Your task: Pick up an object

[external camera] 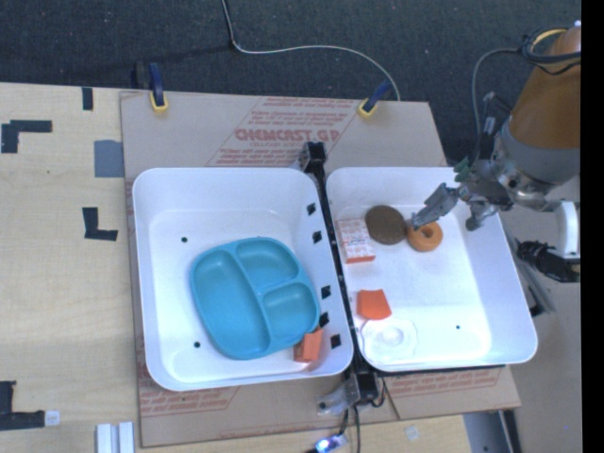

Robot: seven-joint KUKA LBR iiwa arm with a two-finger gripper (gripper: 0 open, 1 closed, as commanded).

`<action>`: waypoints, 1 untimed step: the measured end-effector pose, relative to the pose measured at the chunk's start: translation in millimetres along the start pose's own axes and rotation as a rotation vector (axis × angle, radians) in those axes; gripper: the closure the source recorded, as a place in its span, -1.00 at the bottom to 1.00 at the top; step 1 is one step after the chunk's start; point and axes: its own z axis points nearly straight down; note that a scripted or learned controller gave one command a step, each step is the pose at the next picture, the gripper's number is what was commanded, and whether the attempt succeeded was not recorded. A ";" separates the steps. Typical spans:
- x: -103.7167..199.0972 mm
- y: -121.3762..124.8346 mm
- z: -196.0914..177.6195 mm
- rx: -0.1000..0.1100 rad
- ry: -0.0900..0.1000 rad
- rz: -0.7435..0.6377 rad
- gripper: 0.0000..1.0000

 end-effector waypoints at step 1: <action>0.3 2.0 -6.5 -0.012 -0.002 -0.003 -1.00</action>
